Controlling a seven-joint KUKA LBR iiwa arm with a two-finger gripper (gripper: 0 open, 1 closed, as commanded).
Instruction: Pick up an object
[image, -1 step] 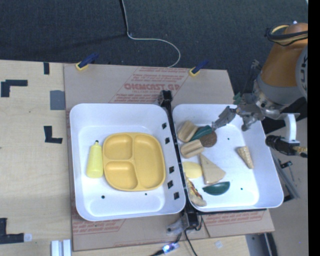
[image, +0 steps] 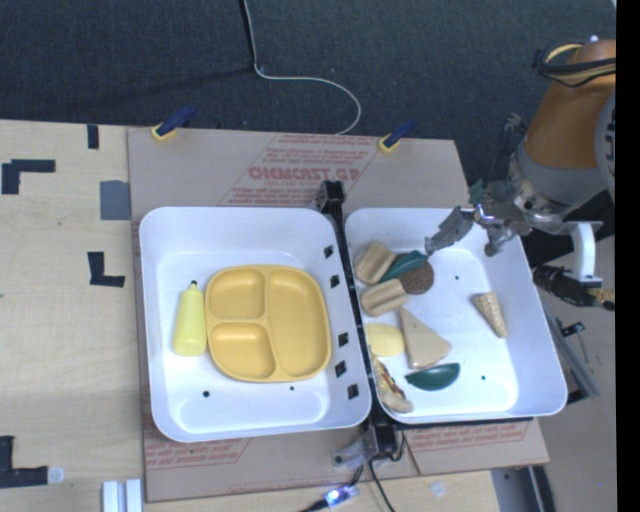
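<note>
The right bin (image: 530, 340) holds several toy food pieces. These include a tan bun (image: 374, 262), a teal piece (image: 405, 265), a brown disc (image: 419, 280), a tan log (image: 384, 296) and a pale yellow lump (image: 385, 340). There are also a cream wedge (image: 424, 342), a dark green piece (image: 434, 377), a striped piece (image: 392, 390) and a small tan cone (image: 490, 313). My gripper (image: 465, 243) hangs over the bin's upper right part. It is open with nothing between its fingers, and its left fingertip (image: 436, 243) is just above the teal piece and brown disc.
The left bin (image: 160, 300) holds a yellow divided plate (image: 268, 322) and a yellow bottle (image: 189, 320). Black clips (image: 330, 195) join the bins along the middle wall. Both bins rest on a cardboard sheet (image: 290, 165). A white cable (image: 300, 80) lies behind.
</note>
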